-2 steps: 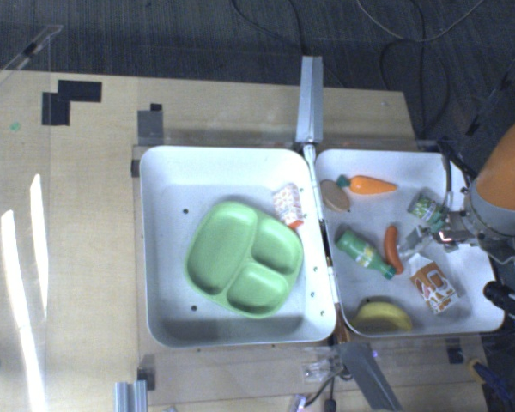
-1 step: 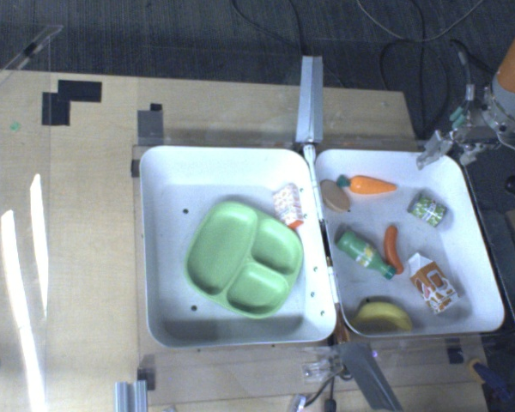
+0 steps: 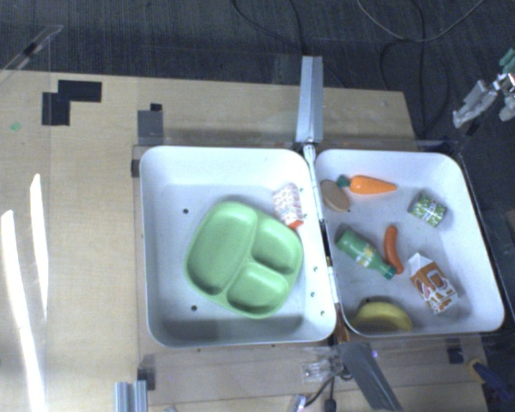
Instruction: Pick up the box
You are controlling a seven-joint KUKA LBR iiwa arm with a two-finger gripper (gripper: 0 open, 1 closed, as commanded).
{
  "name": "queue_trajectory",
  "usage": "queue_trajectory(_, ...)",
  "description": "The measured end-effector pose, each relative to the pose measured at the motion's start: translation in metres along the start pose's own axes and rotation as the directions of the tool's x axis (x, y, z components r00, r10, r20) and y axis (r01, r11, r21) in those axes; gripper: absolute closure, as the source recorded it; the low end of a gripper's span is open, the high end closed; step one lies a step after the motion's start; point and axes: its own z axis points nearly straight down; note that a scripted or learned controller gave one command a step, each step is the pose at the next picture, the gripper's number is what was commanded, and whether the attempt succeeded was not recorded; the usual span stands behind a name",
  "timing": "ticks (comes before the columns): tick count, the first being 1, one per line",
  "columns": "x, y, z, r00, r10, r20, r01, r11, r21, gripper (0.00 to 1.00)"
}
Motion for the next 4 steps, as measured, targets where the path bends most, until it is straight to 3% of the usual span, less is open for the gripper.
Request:
queue_trajectory(2, 0.038, -0.159, 0.262, 0.989, -0.148, -0.002, 0.148, 0.989, 0.000, 0.00)
queue_trajectory(3, 0.026, -0.170, 0.099, 0.976, -0.218, 0.000, 0.218, 0.976, 0.001, 0.00)
queue_trajectory(4, 0.023, -0.143, 0.139, 0.930, -0.367, -0.004, 0.367, 0.930, 0.003, 0.00)
